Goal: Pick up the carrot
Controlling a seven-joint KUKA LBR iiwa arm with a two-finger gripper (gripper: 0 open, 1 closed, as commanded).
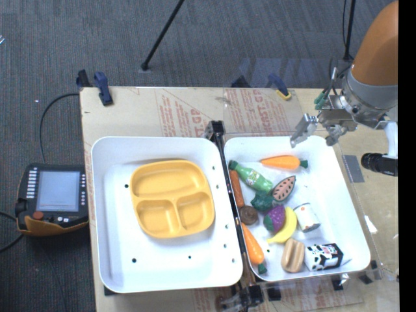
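Note:
An orange carrot point(281, 162) with a green stub at its right end lies flat near the back of the right bin point(344, 194). A second carrot point(252, 242) lies along that bin's left wall near the front. My gripper point(317, 135) hangs above the bin's back rim, up and to the right of the first carrot and apart from it. Its fingers point(301, 134) stand open with nothing between them.
The right bin also holds a green bottle point(253, 177), a watermelon slice point(283, 188), broccoli point(262, 202), grapes point(276, 216), a banana point(286, 227), a can point(307, 218), a bun point(293, 255) and a milk carton point(323, 257). A yellow divided plate point(172, 197) sits in the left bin point(110, 239).

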